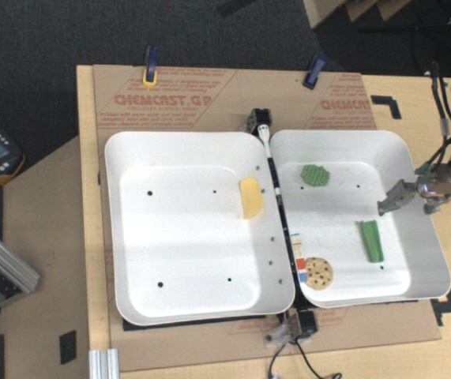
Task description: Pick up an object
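Low in the right bin [415, 287], the cookie [318, 273] sits beside the green block [371, 241]; its long axis runs up-frame, just lower-left of my claw [391, 200], whose grip I cannot tell.

A yellow block [250, 198] lies in the left bin; a green round piece [315, 175], green bar [371, 241] and cookie [317, 273] lie in the right.

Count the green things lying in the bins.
2, both in the right bin: a round green piece near its far side, and a green bar toward its right side, below the pincer. Nothing seems hidden.
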### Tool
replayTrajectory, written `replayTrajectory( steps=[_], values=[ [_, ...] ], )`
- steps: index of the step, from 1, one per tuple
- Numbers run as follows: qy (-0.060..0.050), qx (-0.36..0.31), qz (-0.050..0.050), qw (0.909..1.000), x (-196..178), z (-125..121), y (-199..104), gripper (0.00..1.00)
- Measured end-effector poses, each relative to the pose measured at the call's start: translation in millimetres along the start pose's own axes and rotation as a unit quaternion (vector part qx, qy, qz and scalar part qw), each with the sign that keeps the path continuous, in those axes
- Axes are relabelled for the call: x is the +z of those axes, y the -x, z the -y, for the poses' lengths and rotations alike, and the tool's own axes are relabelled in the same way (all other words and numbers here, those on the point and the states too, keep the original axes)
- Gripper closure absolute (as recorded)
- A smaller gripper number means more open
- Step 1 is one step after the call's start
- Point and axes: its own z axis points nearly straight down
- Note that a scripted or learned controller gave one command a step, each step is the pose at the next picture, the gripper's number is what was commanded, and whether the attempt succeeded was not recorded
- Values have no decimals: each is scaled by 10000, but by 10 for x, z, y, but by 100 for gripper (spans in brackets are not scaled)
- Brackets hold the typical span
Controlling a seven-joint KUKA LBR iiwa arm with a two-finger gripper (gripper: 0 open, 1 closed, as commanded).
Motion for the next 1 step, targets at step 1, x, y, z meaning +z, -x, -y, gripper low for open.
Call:
replayTrajectory(
  steps=[1],
  values=[
    [-55, -11, -26, 10000, 1234, -109, -295, 0]
  ],
)
